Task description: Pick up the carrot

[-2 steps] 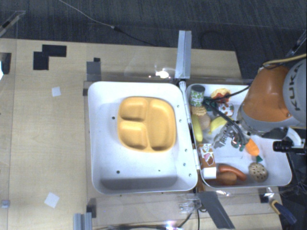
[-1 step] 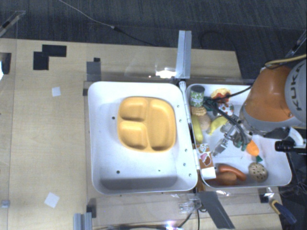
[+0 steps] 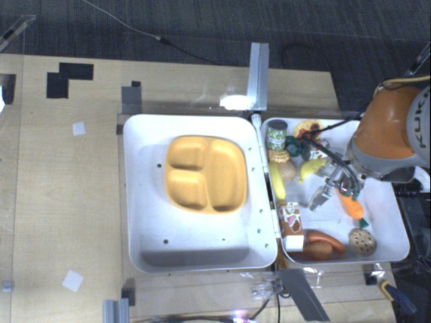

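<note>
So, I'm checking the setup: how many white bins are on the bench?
2. The left bin holds a yellow tray; the right bin holds the food items.

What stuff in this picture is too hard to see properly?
- Gripper: too small and blurred in the camera view to tell whether it touches the carrot.
- Toys at the right bin's top: partly behind the arm and its cables.
- Small carton: its label is too small to read.
- Arm: cut off by the right edge.
</note>
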Robot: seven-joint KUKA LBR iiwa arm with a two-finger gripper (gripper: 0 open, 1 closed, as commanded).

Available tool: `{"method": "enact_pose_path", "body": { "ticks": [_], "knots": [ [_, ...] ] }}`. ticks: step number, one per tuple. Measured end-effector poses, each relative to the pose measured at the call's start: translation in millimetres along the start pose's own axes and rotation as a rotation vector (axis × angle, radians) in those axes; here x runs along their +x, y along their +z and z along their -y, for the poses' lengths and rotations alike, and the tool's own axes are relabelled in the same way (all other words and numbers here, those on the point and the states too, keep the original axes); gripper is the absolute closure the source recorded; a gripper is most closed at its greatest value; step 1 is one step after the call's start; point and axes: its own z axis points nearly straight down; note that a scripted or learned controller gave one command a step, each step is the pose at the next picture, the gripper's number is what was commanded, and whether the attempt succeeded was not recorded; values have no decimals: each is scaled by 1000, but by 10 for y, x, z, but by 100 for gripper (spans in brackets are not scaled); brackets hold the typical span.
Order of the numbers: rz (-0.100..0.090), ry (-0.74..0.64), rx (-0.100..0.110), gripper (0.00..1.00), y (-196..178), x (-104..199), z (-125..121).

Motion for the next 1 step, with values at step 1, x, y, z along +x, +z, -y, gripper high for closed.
{"method": "enact_pose_path", "body": {
  "ticks": [1],
  "knots": [
    [3,25,-1,0,-12,320,277]
  ]
}}
